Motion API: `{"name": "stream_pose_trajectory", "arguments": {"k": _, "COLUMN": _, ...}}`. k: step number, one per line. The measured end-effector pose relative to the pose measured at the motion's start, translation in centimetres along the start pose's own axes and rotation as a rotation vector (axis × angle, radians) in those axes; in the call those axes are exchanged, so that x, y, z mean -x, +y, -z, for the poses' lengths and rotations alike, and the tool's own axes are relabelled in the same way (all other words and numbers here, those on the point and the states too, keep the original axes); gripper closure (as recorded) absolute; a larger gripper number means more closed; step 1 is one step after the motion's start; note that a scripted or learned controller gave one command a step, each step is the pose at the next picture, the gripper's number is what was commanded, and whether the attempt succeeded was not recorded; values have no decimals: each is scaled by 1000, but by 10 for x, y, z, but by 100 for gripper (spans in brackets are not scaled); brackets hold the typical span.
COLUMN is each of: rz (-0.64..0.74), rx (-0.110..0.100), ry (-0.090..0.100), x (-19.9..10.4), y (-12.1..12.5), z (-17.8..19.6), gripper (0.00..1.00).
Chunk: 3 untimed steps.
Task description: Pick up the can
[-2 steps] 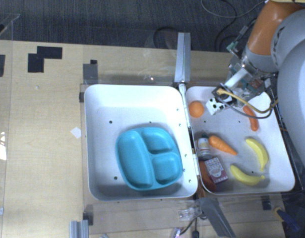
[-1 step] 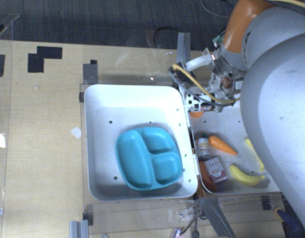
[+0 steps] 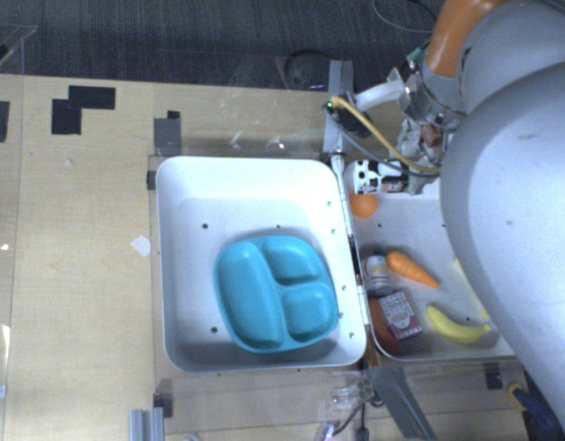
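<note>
- The grey arm (image 3: pixel 512 219) lies nearest the camera and covers much of the right bin (image 3: pixel 412 217); its orange band (image 3: pixel 457 21) is seen at the top.
- The gripper (image 3: pixel 378 180) is seen at the far left corner of that bin, by the wall shared with the left bin (image 3: pixel 186 246). Whether it is spread or closed cannot be told.
- An orange ball (image 3: pixel 362 205) lies just below the gripper.
- The can (image 3: pixel 396 316), dark red with a label, lies on its side well below the gripper, toward the near end of the bin. A carrot (image 3: pixel 412 268) and a small jar-like item (image 3: pixel 378 266) lie between; a banana (image 3: pixel 457 327) lies just beside the can.
- The can is judged stiff, smooth and fairly light, and liable to roll. It would best be taken across its round body, at mid-length, clear of the bin wall.
- A blue divided plate (image 3: pixel 276 292) rests in the left bin.
</note>
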State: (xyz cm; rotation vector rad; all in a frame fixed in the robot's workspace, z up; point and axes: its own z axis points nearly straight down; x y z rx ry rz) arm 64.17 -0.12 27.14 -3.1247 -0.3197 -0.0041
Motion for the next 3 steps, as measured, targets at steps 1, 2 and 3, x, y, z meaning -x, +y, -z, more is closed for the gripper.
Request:
{"name": "stream_pose_trajectory", "arguments": {"k": 1, "rz": 1, "rx": -1, "ry": -2, "x": -26, "y": -25, "z": -49, "gripper": 100}}
{"name": "stream_pose_trajectory", "arguments": {"k": 2, "rz": 0, "rx": -2, "ry": -2, "x": -30, "y": -65, "z": -88, "gripper": 100}}
{"name": "stream_pose_trajectory", "arguments": {"k": 3, "rz": -1, "rx": -3, "ry": 0, "x": -31, "y": -64, "z": -78, "gripper": 100}}
